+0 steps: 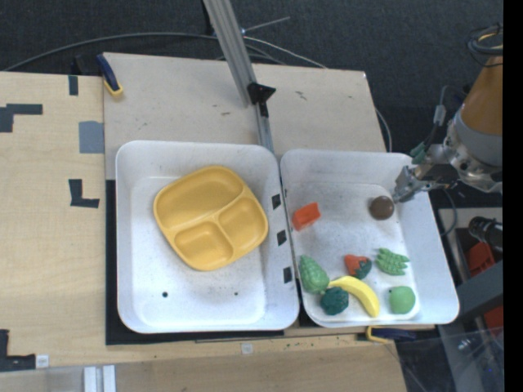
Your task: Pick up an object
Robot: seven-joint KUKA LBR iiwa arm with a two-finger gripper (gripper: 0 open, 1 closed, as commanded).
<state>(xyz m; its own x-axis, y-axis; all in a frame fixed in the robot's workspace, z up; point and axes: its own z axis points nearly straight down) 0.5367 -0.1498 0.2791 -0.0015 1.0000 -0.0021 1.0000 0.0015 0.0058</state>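
Brown ball (381, 208) sits in the right bin (343, 166), right of frame centre, just beside the gripper (406, 185); whether that tool is spread or closed, I cannot tell.

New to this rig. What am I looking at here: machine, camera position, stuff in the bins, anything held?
One fixed camera looks down at a slant on a bench with two white bins. The grey arm with the orange band comes in from the right; it is a robot arm ending in a two-finger pincer, which sits at the right bin's far right side, beside a brown ball. I see nothing between its fingers. The left bin holds a yellow divided plate. The right bin also holds an orange block, a banana and several green toy foods.
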